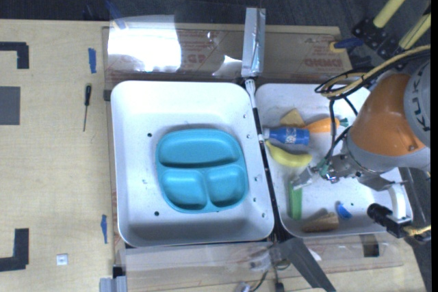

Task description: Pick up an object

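2 shallow white bins side by side: the left bin [130,147] carries a blue 3-compartment tray [202,169], smooth moulded plastic, lying flat near its middle. The right bin [356,226] holds the loose pickables, clustered toward its left wall, likely so I can reach them from the right. My gripper [321,171] hangs low over that cluster; I cannot tell its state. Just beside it lie a curved yellow banana [287,157], a blue bottle [289,137], an orange piece [318,125], an upright-looking green stick [295,202], a brown block [321,220].
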Controlling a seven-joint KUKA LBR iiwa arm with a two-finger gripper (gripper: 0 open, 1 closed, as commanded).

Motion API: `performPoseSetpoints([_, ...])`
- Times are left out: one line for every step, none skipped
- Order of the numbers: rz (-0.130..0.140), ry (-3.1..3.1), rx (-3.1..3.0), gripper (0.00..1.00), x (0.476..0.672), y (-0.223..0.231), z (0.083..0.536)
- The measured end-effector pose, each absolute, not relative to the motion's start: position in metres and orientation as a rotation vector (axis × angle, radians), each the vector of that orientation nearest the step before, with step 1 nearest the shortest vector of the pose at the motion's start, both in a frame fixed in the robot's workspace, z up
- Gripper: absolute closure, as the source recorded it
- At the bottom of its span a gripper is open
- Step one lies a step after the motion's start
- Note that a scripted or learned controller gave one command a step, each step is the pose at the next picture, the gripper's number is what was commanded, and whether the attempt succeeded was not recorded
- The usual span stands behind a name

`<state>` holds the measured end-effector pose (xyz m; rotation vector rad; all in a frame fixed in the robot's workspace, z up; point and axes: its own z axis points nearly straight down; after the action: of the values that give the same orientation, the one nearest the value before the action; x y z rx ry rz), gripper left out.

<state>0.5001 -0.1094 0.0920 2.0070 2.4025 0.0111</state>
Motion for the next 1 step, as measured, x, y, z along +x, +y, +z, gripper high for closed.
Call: performPoseSetpoints([0.018, 2.164, 2.260, 0.00, 0.5701, -0.0950, 0.0914])
